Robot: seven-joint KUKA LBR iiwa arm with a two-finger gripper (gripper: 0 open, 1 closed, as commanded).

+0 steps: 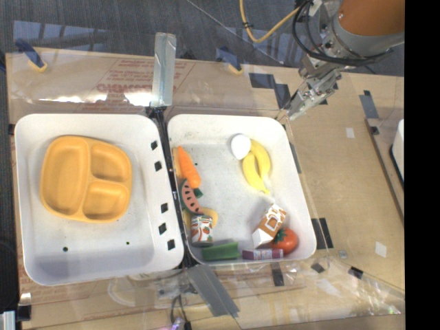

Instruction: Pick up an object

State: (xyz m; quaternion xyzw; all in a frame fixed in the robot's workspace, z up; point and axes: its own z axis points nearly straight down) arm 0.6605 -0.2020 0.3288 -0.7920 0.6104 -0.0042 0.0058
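Note:
My gripper (287, 114) hangs above the back right corner of the right bin (295, 177), just outside its rim, with nothing seen in it. In that bin lie a yellow banana (256, 167) with a white ball (240, 145) at its far end, and an orange carrot (188, 167) by the left wall. A watermelon slice (190, 198) and a small can (201, 229) sit below the carrot. Along the front wall are a green piece (220, 251), a purple bar (261, 254), a small carton (270, 224) and a red tomato (287, 240).
The left bin (27, 246) holds a yellow divided plate (86, 177). A grey taped post (163, 71) rises behind the wall shared by the bins. Cables (275, 26) hang behind the arm. Bare bench lies right of the right bin.

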